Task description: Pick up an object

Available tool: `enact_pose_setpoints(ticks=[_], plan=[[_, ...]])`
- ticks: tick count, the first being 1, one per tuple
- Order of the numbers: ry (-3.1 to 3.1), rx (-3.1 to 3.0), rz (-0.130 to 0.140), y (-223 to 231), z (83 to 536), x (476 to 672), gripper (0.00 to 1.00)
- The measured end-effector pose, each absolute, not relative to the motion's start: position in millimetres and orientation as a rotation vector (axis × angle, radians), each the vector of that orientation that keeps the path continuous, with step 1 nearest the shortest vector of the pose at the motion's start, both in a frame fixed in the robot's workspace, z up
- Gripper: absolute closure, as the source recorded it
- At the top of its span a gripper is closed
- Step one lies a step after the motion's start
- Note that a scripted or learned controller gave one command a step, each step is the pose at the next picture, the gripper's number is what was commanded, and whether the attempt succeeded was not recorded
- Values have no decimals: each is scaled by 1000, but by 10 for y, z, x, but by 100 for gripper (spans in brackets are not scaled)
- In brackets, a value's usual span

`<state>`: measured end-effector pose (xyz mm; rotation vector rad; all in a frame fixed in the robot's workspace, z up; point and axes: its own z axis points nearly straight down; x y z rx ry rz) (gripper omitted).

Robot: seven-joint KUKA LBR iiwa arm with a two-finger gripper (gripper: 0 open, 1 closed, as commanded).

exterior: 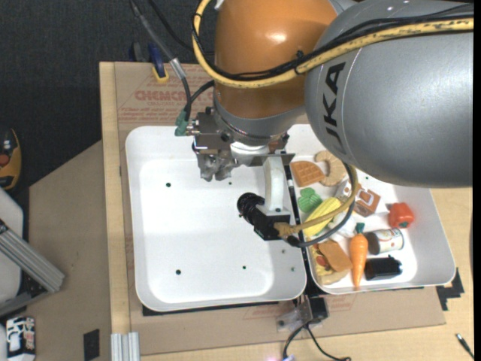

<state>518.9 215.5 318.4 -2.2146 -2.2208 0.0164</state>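
**Bench inventory, pick stage: arm over the bins, nothing in hand**

Landmark for all entries: the divider (301, 224) where the two white bins meet.

1. Left bin (188, 232), left of the divider. I see bare white floor with a few small dark dots; no pickable item on the part I can see.
2. Gripper (216, 168), well left of the divider, over the upper part of the left bin. I see nothing between its fingers. From this angle I cannot tell whether they are spread or closed.
3. Black hose and fitting (255, 213), just left of the divider; I take it for arm cabling, not a target.
4. Toy bread slice (307, 173), just right of the divider, toward the top.
5. Green toy piece (309, 200) and yellow banana-like toy (322, 215), touching each other, right beside the divider.
6. Toy sandwich (333, 258), lower, near the divider.
7. Toy carrot (358, 256), beside the sandwich, upright along the bin.
8. Black block (383, 268), further right, low.
9. Red-orange toy (400, 214), furthest right.

Operator note: every candidate sits right of the divider. I would send the gripper across and choose the carrot or the red-orange toy, as both stand clearer of neighbours than the crowded pieces by the wall.
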Motion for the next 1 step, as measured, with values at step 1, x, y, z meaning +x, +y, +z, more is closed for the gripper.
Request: enact_pose_setpoints(ticks=[1], plan=[[-2221,-2222,-1,2139,3367,5199,100]])
